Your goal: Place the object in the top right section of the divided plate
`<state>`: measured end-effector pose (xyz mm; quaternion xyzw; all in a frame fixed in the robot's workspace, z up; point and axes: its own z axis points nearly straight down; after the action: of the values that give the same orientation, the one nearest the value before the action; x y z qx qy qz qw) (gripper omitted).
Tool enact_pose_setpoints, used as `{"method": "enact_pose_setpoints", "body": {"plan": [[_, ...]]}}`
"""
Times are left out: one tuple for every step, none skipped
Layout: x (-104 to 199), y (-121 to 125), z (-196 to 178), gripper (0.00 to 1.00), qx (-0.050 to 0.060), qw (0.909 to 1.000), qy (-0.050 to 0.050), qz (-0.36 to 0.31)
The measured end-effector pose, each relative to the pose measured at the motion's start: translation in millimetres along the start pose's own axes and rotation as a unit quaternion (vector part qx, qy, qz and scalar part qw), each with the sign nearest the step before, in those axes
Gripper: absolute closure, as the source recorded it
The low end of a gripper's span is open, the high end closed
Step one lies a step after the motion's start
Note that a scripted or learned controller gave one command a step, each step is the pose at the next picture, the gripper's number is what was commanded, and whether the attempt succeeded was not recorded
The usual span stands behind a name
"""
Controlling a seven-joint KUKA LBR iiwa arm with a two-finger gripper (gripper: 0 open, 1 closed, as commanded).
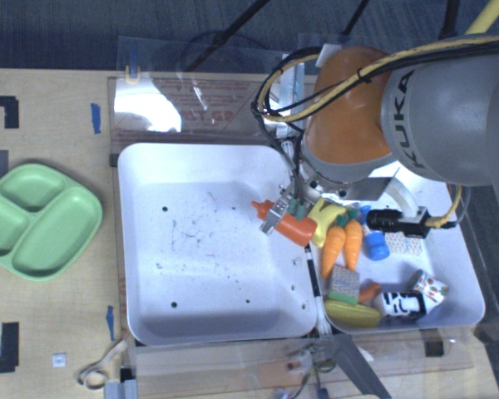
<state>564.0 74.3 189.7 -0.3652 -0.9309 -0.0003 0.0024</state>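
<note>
The gripper [276, 216] sits at the left bin's [200, 248] right wall, about halfway along it. Its metal tip is pressed against an orange toy [299, 229]. From this angle it is not possible to tell whether the gripper is open or closed, or whether the toy is actually clamped. The toy lies tilted across the left bin's right rim, with its reddish end poking over the bin floor and its body reaching toward the right bin [470, 293].

Above the gripper, the orange band [349, 115] and the grey arm [449, 123] rise past the left bin's upper right corner, with yellow and black cables looped around them.

Just right of the left bin, a heap fills the neighbouring bin. It includes a yellow piece [324, 216], two carrots [334, 249] lying side by side, a blue piece [376, 246], a grey block [344, 281], a yellow-green fruit [353, 312] and a black-and-white toy [403, 303].

The green divided plate [37, 220] rests on the wooden bench, well apart from the left bin on its left side. It is level with the bin's upper half.
</note>
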Motion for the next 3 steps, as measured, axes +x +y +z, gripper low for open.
{"method": "enact_pose_setpoints", "body": {"plan": [[5.6, 27.3, 22.7, 1.0, -0.001, 0.9981, -0.002, -0.062], [-14.0, -36.5, 7.4, 1.0, 0.0, 0.988, -0.001, -0.155], [3.6, -57.8, 0.6, 1.0, 0.0, 0.969, -0.001, -0.247]]}}
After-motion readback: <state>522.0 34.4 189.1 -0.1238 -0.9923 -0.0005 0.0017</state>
